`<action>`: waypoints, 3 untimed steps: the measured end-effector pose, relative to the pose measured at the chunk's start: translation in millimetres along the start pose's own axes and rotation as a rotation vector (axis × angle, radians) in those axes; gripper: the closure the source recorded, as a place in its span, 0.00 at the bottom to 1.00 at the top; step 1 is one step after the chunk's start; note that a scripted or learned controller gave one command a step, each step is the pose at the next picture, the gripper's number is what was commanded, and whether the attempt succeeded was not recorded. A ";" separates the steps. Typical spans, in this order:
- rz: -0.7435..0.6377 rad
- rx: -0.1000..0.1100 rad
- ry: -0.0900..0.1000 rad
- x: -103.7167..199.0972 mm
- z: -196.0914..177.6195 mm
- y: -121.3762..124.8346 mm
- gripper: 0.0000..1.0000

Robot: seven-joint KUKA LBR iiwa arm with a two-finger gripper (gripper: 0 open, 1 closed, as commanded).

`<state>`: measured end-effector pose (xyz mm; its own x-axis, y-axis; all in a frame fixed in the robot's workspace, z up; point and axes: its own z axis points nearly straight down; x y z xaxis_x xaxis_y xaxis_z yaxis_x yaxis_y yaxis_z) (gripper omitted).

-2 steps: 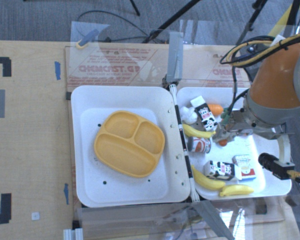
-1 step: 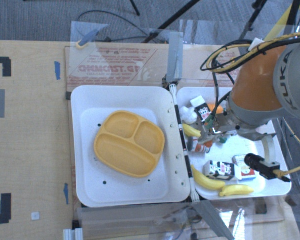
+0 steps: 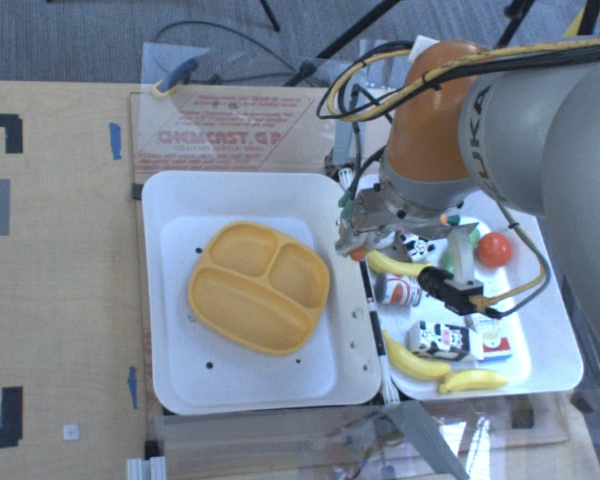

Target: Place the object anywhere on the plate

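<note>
The camera view looks down on two white bins. Above the left bin (image 3: 170, 298), in the upper middle of the frame, lies a clear sheet (image 3: 225, 133) with faint red printing; the big line seems to read "CHEMCAST" plus a few more characters, and the smaller lines are too blurred to read. A small carton (image 3: 440, 340) in the right bin (image 3: 555, 363) has a black-and-white cow pattern, and its lettering is too small to read.

The yellow plate (image 3: 260, 286), with three compartments, sits tilted in the middle of the left bin, with nothing in its compartments.

The arm (image 3: 500, 118) comes in from the upper right, its orange band at upper centre. The gripper (image 3: 365, 230) hangs at the left edge of the right bin, near the wall between the bins. The wrist hides its fingers, so it cannot be told whether it is released or clenched, nor whether it holds anything.

Just beneath it lies a banana (image 3: 395, 264). Further down the right bin lie a red-and-white can (image 3: 398, 290), two more bananas (image 3: 417, 360) and (image 3: 472, 380), and a red tomato (image 3: 494, 249) to the right.
</note>
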<state>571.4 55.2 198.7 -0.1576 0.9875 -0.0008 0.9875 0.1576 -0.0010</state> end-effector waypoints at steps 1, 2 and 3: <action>0.003 0.004 0.001 4.9 16.3 -34.2 1.00; -0.007 0.001 0.000 89.4 -36.2 -24.0 1.00; -0.007 0.002 0.000 89.4 -36.1 -24.0 0.00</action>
<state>533.6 139.7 234.8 -0.1646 0.9864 -0.0012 0.9864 0.1646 -0.0027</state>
